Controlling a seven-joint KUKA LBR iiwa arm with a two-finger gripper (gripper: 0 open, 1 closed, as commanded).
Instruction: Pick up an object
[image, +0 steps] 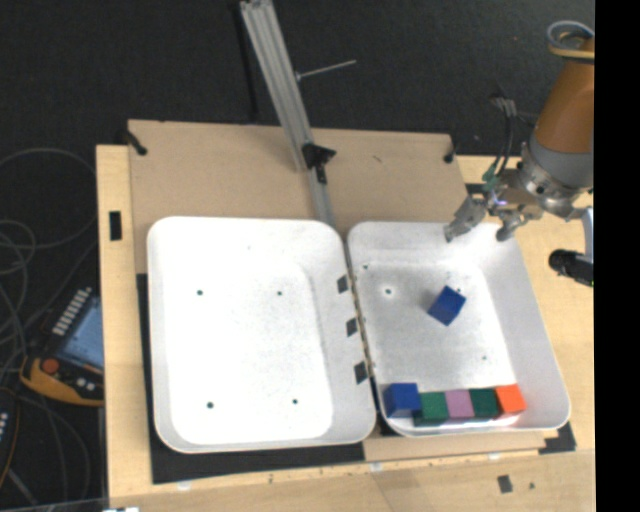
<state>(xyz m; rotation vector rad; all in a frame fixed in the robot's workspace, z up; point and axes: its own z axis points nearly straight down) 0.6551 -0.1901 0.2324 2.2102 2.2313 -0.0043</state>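
Camera view: two white bins (250, 420), six blocks (446, 305) in right one.

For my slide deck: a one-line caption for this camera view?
Open gripper above right bin's far edge; loose blue cube, five cubes lining near wall.

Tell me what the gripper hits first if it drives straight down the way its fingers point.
Probably bare floor of the right bin, near its far rim. The gripper hangs open above that corner; the blue cube sits nearer the camera and looks off that line, though depth is unclear.
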